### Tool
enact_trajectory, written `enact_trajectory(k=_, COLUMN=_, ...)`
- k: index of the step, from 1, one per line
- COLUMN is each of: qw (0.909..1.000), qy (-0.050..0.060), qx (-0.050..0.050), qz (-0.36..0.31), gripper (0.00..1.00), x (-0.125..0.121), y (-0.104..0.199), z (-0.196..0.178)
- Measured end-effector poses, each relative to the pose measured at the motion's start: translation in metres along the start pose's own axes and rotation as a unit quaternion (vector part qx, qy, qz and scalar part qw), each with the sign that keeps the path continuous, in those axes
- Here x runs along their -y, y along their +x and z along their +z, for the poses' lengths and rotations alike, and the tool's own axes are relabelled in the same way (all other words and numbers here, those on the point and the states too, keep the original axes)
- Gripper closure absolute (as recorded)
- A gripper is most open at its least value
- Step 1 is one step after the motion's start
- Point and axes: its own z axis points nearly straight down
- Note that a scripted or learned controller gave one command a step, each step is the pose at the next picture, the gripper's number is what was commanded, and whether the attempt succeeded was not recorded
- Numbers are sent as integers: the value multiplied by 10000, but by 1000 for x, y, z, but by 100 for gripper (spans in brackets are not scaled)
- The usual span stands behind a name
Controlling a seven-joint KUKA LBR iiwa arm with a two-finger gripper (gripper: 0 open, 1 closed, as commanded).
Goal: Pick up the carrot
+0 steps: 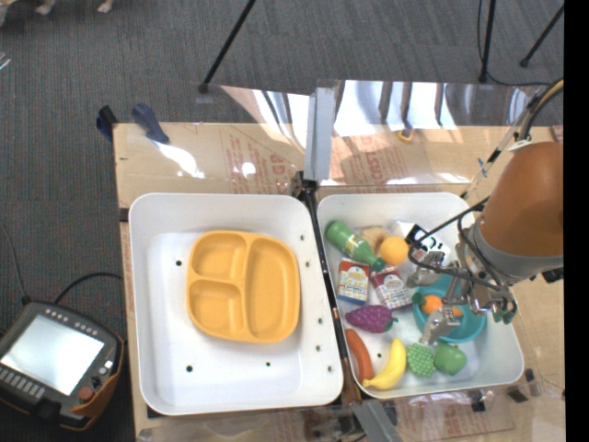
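Carrot (430,304): lies in teal bowl (467,327), right bin (512,355). End effector (445,295): hovers directly above for pickup; grip state cannot be told.

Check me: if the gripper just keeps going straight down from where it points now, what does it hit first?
Likely the teal bowl with the small orange piece in it: the gripper hangs right over them. Height above the bowl is unclear from this slanted view.
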Motion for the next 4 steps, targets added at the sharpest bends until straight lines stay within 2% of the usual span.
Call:
enact_trajectory(k=1, qw=10000, qy=12, qx=81, qz=-2, gripper=0, x=-7, y=-35, z=80)
enact_trajectory(k=2, qw=9954, qy=-1, qx=85, qz=951, gripper=0, x=4, y=-91, z=79)
enact_trajectory(k=3, qw=9993, qy=-101, qx=58, qz=348, gripper=0, x=32, y=-43, z=79)
enact_trajectory(k=4, qw=9984, qy=-15, qx=91, qz=550, gripper=0, x=42, y=14, z=80)
